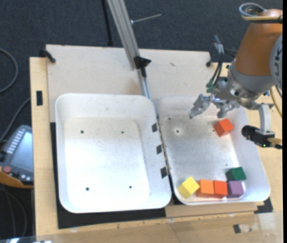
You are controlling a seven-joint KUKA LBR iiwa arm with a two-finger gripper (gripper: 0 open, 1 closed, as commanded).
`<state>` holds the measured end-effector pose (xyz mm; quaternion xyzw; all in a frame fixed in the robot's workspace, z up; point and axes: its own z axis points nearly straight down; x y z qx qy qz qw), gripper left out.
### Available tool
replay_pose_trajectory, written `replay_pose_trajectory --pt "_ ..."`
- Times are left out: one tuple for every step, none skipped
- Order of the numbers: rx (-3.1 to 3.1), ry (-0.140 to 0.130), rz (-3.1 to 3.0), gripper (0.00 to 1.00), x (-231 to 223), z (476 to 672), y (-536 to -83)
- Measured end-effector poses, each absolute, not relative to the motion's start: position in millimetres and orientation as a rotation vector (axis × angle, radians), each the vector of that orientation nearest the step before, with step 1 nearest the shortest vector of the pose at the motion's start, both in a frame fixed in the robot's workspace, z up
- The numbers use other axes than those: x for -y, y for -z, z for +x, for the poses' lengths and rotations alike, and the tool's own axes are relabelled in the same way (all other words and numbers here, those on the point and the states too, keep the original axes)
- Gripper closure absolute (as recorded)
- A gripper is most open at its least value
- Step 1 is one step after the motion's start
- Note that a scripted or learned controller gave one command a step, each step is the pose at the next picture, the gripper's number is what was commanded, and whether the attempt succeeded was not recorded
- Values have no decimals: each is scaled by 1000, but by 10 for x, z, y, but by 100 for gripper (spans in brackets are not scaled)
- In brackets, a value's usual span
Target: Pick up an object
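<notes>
Blocks lie in the right bin: a red one alone near its far side, and yellow, two orange, purple and green along its near edge. Whether the claw, above the far side beside the red block, is parted or closed cannot be told. The left bin sits alongside on the pale worktop, dark carpet around it.

Open floor across the right bin at frame centre. Blocked along its lower edge by a row of blocks; orange block upper right.
</notes>
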<state>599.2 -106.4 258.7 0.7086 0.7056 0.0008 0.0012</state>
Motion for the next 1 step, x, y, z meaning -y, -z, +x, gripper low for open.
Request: replay_pose_trajectory --pt "-2208 0 2221 0 1911 6074 -3056"
